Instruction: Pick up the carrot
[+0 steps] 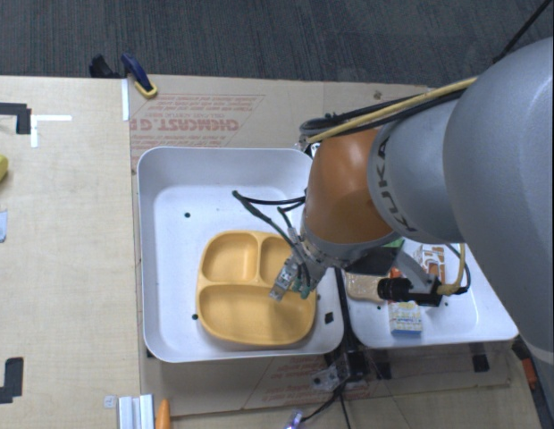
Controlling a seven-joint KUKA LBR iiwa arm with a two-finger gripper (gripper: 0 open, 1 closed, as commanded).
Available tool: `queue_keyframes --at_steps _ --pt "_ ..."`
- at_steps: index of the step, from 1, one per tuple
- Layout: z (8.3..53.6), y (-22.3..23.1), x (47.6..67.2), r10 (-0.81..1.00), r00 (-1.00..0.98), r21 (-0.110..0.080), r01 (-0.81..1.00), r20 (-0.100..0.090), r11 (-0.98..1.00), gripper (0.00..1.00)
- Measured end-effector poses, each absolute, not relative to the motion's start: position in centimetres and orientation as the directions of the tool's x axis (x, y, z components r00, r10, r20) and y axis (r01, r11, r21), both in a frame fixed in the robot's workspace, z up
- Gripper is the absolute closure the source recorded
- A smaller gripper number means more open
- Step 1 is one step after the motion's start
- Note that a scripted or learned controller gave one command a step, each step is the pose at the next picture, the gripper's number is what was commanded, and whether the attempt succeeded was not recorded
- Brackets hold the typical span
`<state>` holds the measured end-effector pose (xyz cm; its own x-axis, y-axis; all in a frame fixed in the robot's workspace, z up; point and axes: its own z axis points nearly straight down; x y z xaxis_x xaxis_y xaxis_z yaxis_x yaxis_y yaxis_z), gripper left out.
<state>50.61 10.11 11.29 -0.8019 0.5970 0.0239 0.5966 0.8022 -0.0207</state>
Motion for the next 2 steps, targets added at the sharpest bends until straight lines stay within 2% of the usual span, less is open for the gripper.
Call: queue_keyframes --at_steps 1,2 --pt "12.1 10.1 50.7 0.597 -0.802 -0.02 0.597 0.024 0.802 1.0" --pt "10.0 11.7 48.9 0.52 -0.854 0.014 0.52 -0.028 0.854 1.0"
